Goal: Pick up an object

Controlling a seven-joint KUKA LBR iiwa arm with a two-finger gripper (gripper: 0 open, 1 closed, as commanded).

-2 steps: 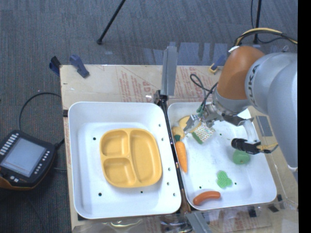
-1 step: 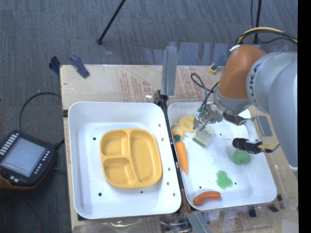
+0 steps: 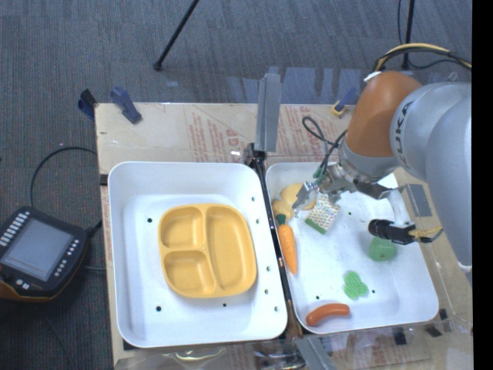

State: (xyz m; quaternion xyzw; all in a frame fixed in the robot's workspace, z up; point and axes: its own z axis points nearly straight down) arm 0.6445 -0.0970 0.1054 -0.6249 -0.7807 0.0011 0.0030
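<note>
The right bin [image 3: 412, 303] holds several toy foods. A yellow piece [image 3: 286, 200] lies at its upper left, and a green-and-white checkered piece [image 3: 323, 216] is just right of it. An orange carrot [image 3: 287, 250] lies along the left wall. A green chunk [image 3: 381, 250] sits at the right, a leafy green piece [image 3: 354, 284] lower down, and a reddish sausage [image 3: 327, 313] near the front wall. My gripper [image 3: 317, 192] hangs low over the upper left of this bin, between the yellow piece and the checkered piece and close above both. I see nothing lifted.
The left bin [image 3: 131, 206] carries a yellow divided plate [image 3: 206, 250]. A grey upright post [image 3: 268, 118] stands behind the wall between the bins. The arm's grey body [image 3: 431, 145] and cables overhang the right bin's far right corner. A teach pendant [image 3: 38, 253] lies on the floor at left.
</note>
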